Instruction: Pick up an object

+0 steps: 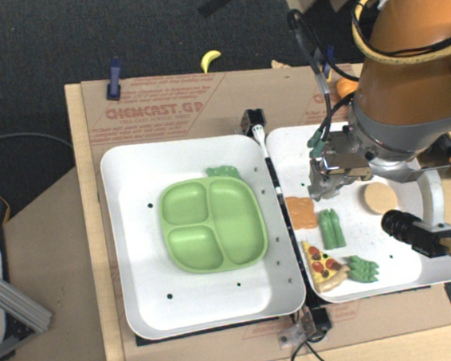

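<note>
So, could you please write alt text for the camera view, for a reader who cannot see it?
A grey robot arm with an orange band lowers its two-finger gripper into the right white bin, above toy food: an orange slab, green asparagus, a pizza slice and a tan disc. The left white bin holds a green divided plate.

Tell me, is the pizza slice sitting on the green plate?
No, the pizza slice lies in the right bin beside the toy greens, while the green plate sits in the left bin.
</note>
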Robot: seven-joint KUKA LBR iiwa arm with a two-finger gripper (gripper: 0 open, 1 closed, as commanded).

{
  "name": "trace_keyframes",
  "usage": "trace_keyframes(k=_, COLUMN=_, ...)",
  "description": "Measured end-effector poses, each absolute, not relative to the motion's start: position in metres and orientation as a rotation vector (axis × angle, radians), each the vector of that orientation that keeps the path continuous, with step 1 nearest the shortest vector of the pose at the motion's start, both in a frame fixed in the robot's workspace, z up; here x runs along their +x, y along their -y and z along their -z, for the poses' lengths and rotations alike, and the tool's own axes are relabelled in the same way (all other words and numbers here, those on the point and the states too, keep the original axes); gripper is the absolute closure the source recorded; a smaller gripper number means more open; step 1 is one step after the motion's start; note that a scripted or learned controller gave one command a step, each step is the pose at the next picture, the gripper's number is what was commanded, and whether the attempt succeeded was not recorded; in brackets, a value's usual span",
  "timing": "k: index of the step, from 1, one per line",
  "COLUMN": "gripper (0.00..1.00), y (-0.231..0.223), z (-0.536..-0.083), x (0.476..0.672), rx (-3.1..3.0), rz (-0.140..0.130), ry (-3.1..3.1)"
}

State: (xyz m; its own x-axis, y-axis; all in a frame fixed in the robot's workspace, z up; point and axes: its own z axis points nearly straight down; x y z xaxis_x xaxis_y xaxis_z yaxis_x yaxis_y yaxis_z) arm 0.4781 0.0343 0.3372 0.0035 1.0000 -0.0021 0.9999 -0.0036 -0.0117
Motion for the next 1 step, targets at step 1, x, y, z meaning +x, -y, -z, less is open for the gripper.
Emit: trace_keyframes(k=1, gripper=1.00, y=-0.0359, z=-0.3535, x=0.4799, rx=-2.222, rz=0.003, ry=2.224)
